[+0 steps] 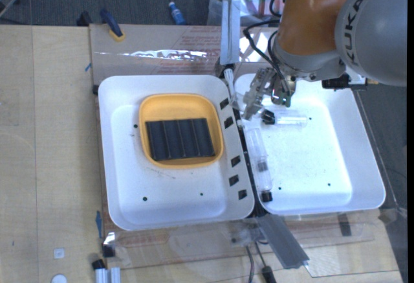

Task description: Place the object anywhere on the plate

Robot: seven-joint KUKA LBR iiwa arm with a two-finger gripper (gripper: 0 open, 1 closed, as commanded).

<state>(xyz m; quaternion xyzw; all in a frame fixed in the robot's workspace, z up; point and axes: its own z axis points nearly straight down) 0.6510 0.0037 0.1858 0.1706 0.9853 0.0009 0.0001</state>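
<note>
A yellow plate (pixel 182 109) lies in the left bin (pixel 123 178), and a dark ridged block (pixel 180 139) rests flat on it. In the right bin (pixel 336 165) a clear pen-like tube with a black cap (pixel 284 120) lies near the back left. A second clear tube (pixel 259 160) lies along that bin's left wall. My gripper (pixel 264 101) hangs low over the right bin's back left corner, just above and left of the capped tube. Its fingers are spread open with nothing between them.
The raised divider with black clips (pixel 234 146) runs between the two bins, close to the gripper's left. The arm's orange band (pixel 310 10) and grey body cover the right bin's far edge. Clutter lies beyond the bench at the back.
</note>
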